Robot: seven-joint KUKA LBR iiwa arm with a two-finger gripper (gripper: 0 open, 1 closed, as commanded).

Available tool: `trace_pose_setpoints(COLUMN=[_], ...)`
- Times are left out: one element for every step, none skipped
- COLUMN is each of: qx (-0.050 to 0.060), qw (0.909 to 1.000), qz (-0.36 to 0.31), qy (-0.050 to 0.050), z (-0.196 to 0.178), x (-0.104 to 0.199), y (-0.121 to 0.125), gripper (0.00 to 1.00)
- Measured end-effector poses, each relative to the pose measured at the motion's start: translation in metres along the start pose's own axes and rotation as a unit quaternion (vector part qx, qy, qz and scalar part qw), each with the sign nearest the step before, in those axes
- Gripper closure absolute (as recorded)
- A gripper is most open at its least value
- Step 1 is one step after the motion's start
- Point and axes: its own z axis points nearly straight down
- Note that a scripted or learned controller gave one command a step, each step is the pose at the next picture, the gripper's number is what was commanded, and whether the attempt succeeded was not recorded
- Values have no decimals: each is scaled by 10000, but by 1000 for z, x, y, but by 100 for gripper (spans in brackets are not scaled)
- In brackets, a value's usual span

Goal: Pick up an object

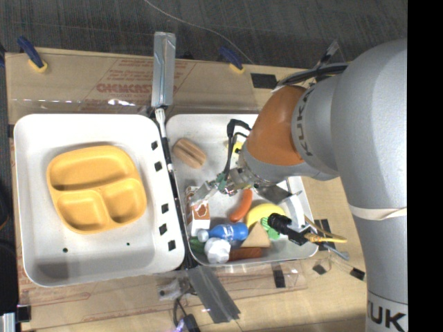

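Observation:
My gripper [199, 194] hangs low over the left side of the right bin [208, 126], reaching in from the orange-banded wrist [277, 133]. Just below it lies a small brown-and-white carton [201, 214]. A brown bread roll [189, 152] rests above it near the bin's back left. To the right of the gripper lie an orange sausage-shaped piece [241, 203] and a yellow rounded item [261, 213]. Along the front wall sit a blue bottle [227, 232] with a white cap [216, 252] and a tan wedge [257, 237]. Nothing shows between the gripper's tips.
The left bin [34, 254] holds a yellow divided tray [97, 185]. A metal strip [163, 68] stands at the divider between the bins. The arm's large grey body [377, 137] covers the right bin's right side.

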Motion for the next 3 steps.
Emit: trace_pose_setpoints(qx=[41, 65, 61], qw=[9985, 10000, 9943], qz=[552, 17, 1060], qy=[-33, -19, -30], z=[-83, 19, 19], x=[-5, -56, -64], y=[95, 55, 59], gripper=[0, 0, 0])
